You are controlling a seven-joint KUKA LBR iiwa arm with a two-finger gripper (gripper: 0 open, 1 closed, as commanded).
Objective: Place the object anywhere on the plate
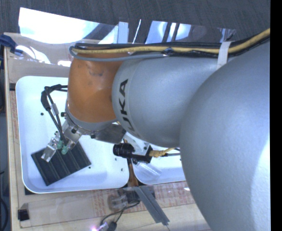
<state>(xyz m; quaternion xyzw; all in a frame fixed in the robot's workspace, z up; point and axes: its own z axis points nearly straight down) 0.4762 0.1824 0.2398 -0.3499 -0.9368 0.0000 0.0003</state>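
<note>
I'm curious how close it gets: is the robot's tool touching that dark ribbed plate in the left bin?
Cannot tell. In the camera view, the tool overlaps the dark ribbed plate's upper edge, but this slanted look shows neither contact nor gap.
</note>
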